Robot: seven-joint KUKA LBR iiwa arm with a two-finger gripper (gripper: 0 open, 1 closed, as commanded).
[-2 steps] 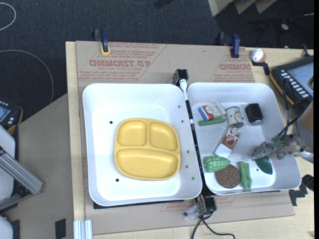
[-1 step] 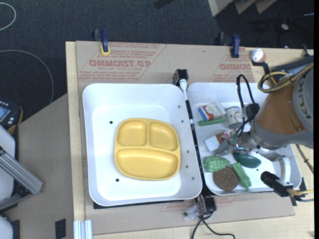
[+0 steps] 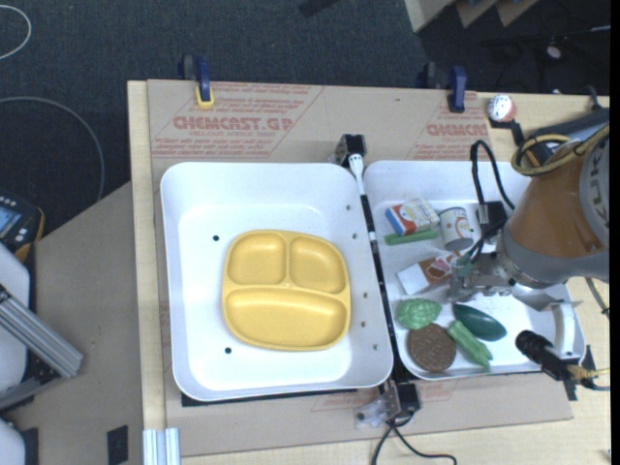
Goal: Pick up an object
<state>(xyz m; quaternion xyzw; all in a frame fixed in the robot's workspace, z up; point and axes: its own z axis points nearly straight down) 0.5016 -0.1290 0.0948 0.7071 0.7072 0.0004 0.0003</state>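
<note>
Jaws (image 3: 472, 277): low over the middle of the right bin (image 3: 387, 177), above a small white and red-brown piece; whether they are wide or narrow I cannot tell, and nothing shows between them.
Nearest thing: the dark green leaf (image 3: 480, 321), at about five o'clock from the jaws and just beside them. It looks like a thin toy, probably light and a bit flexible; a pinch across its narrow width near the middle seems the safest hold.
Light green leafy piece (image 3: 418, 311): at about eight o'clock from the jaws, near. Lumpy and likely soft plastic, so it should give a fair grip on its bulk.
Brown round disc (image 3: 430, 348): at seven o'clock, touching the near wall of the bin. Flat and low, likely hard to get under; its edge is the only hold.
Bright green stick (image 3: 470, 343): beside the disc, at six o'clock. Slim, probably light, may roll.
Small can (image 3: 453, 227): at eleven o'clock from the jaws. Stiff and smooth, it could slip; take it across the body.
Small box (image 3: 411, 218): at ten o'clock, red, white and blue; its print is too small to read.
Yellow divided plate (image 3: 287, 290): in the left bin (image 3: 184, 201), well apart, at nine o'clock.
Writing: the table (image 3: 145, 260) carries "CHEMCAST G P" in red along its far edge.
</note>
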